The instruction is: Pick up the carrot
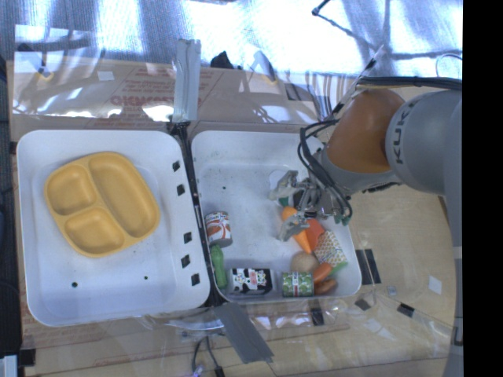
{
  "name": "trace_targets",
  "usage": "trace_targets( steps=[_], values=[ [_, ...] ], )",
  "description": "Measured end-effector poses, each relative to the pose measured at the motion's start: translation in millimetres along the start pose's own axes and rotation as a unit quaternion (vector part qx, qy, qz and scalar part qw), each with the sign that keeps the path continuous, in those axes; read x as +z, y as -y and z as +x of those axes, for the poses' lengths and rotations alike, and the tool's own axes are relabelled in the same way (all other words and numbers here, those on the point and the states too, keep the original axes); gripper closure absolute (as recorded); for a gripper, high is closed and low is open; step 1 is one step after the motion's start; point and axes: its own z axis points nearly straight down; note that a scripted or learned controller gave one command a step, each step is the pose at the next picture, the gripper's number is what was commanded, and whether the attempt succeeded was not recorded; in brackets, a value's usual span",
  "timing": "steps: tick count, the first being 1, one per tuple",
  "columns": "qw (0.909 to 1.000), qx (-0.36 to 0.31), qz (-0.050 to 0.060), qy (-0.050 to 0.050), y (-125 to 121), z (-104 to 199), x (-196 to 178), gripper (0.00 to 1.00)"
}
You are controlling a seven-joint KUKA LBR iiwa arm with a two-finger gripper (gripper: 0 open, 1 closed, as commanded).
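Note:
The carrot is an orange wedge lying near the right wall of the right bin, among other play food. My gripper hangs low over the bin just left of it, reaching in from the right. Its fingers are spread, one finger toward the back and the other toward the front by the carrot's left edge. A small orange patch shows between the fingers; I cannot tell whether it is the carrot's tip or another item. Nothing is clamped.
A striped can, a green vegetable, a black-and-white carton, a green can and a netted item crowd the right bin's front. A yellow divided plate lies in the left bin.

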Motion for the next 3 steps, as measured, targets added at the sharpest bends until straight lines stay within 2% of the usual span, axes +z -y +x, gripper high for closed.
trace_targets(
  steps=[1,2,3],
  values=[
    [1.0000,-0.004,0.001,0.004,-1.9,-3.4,-13.5,1.00],
    [0.9617,0.274,0.000,0.002,3.2,14.4,-116.4,1.00],
    [0.9618,0.274,0.000,0.000,2.6,15.0,-114.4,0.00]
  ],
)
